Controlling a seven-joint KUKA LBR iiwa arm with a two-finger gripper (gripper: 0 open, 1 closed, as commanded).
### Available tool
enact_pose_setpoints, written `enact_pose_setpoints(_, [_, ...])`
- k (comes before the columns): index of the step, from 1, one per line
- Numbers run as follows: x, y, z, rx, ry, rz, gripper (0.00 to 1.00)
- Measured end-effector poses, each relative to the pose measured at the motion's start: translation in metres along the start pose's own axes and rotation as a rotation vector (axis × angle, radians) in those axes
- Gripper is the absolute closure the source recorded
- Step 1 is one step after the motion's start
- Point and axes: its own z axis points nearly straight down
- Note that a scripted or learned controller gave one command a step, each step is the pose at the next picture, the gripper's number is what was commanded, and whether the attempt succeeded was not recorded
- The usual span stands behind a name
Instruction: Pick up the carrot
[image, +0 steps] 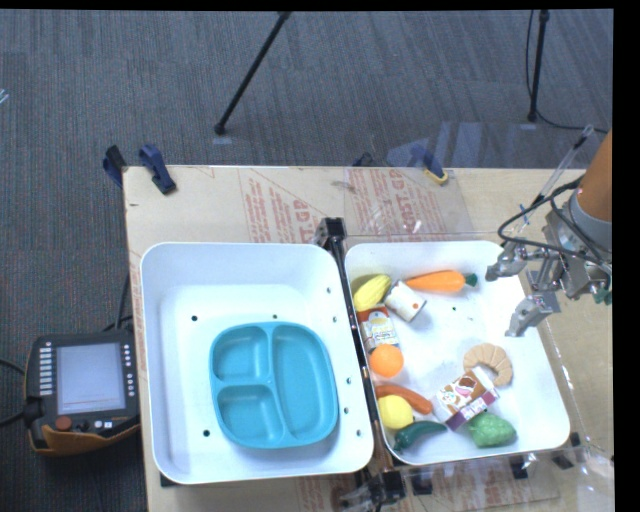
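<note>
- Altogether two white bins sit side by side on the bench: the left bin (170, 290) and the right bin (540, 395).
- Inside the left bin lies one teal divided plate (272, 385), with three compartments, nothing on it.
- Over in the right bin, one carrot (436, 282) lies on its side at the far end, orange body pointing left, green tip to the right.
- Just left of the carrot sit one yellow corn cob (370, 292) and one small white can (405, 301), the can nearly touching the carrot's left end.
- Along the left wall of that bin, going nearer: one small bottle with a label (378, 326), one orange (386, 360), one red-orange chilli-like piece (405, 397), one lemon (396, 411) and one dark green pepper (418, 434).
- Toward the near right lie one round tan cookie-like piece (490, 362), one printed snack box (465, 397) and one green leafy lump (491, 430).
- One gripper (525, 290) hangs at the right bin's far right edge, its two fingers spread apart and holding nothing.
- Carrot and gripper are apart; the carrot lies to the gripper's left with bare bin floor between them.
- Outside the bins, one teach pendant (85, 385) rests on the floor to the left, and two blue clamps (155, 165) grip the bench's far edge.
</note>
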Motion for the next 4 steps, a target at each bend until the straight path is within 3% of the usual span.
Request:
enact_pose_setpoints(1, [-0.045,0.010,0.109,-0.004,0.011,0.096,0.00])
enact_pose_setpoints(2, [-0.048,0.012,0.133,0.000,0.010,0.216,0.00])
enact_pose_setpoints(3, [-0.053,0.044,0.081,0.000,-0.007,0.304,0.00])
enact_pose_setpoints(4, [-0.050,0.030,0.133,0.000,0.007,0.371,0.00])
